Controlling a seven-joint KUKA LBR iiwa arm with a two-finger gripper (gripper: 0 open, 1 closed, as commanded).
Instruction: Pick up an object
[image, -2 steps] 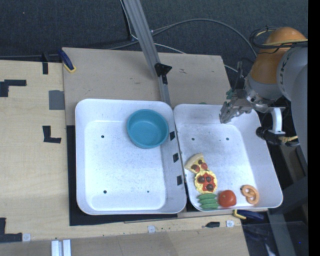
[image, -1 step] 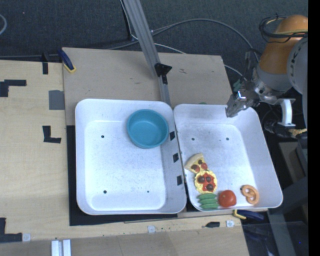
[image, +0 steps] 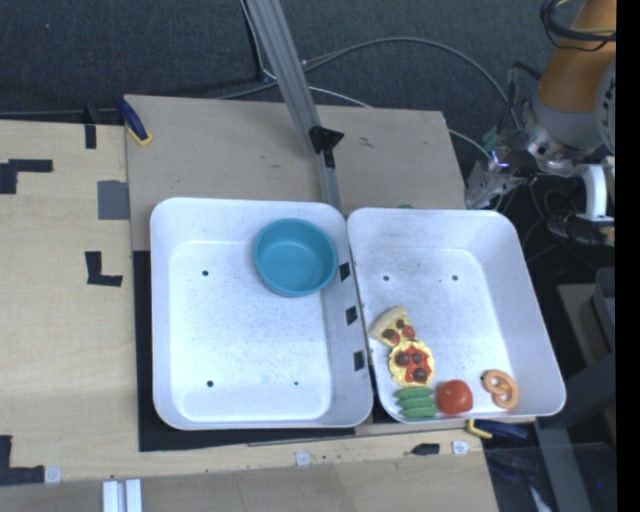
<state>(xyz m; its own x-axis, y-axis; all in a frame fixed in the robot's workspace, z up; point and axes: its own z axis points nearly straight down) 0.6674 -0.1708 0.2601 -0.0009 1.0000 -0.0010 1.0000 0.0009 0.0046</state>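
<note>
Blue bowl (image: 295, 257) in left bin (image: 180, 300).

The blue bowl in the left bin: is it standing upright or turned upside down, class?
Upright. The blue bowl shows its open rim and hollow inside facing up, sitting at the back right of the left bin.
</note>
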